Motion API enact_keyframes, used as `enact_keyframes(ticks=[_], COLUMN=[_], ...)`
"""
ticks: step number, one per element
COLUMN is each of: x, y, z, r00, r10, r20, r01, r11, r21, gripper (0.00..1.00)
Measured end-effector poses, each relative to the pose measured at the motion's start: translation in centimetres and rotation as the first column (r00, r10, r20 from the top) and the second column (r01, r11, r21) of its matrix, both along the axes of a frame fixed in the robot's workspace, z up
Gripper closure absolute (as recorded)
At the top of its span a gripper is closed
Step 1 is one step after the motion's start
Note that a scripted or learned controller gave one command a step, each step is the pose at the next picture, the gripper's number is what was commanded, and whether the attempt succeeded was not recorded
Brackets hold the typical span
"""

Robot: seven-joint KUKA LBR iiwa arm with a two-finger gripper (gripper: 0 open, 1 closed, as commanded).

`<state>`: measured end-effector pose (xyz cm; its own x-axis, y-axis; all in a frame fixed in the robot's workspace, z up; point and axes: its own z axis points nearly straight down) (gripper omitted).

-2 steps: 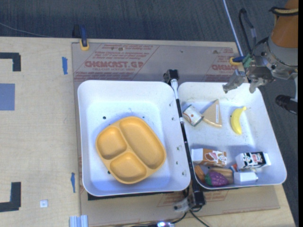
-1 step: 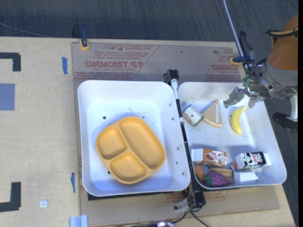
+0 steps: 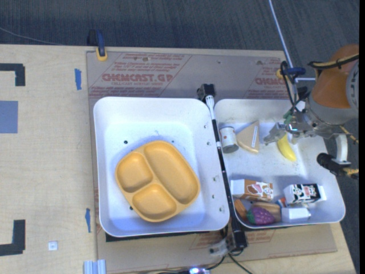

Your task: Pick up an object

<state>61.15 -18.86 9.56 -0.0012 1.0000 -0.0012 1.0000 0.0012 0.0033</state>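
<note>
The banana point(image 3: 287, 148) lies in the right bin point(image 3: 336, 210), toward its one o'clock corner, the hand point(image 3: 283, 131) just above it; whether its grip is open, I cannot tell.

**Open floor in the left bin, crowding in the right**

The left bin point(image 3: 108, 119) has bare white floor across its far half and along its left wall; a yellow divided plate point(image 3: 157, 180) takes up its near middle. In the right bin point(image 3: 336, 213), a small can point(image 3: 228, 138), a cheese wedge point(image 3: 249, 137) and a banana point(image 3: 287, 149) sit along the far side, with the arm's wrist point(image 3: 319, 110) over them. Cartons point(image 3: 282, 193) and grapes point(image 3: 261, 214) crowd the near edge. A clear strip runs between.
</note>
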Motion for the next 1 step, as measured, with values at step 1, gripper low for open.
enact_keyframes(ticks=[1], x=[0.04], y=[-0.02], z=[1.00], r00=[1.000], r10=[0.000], r20=[0.002], r01=[0.000], r11=[1.000], r21=[-0.001], gripper=[1.00])
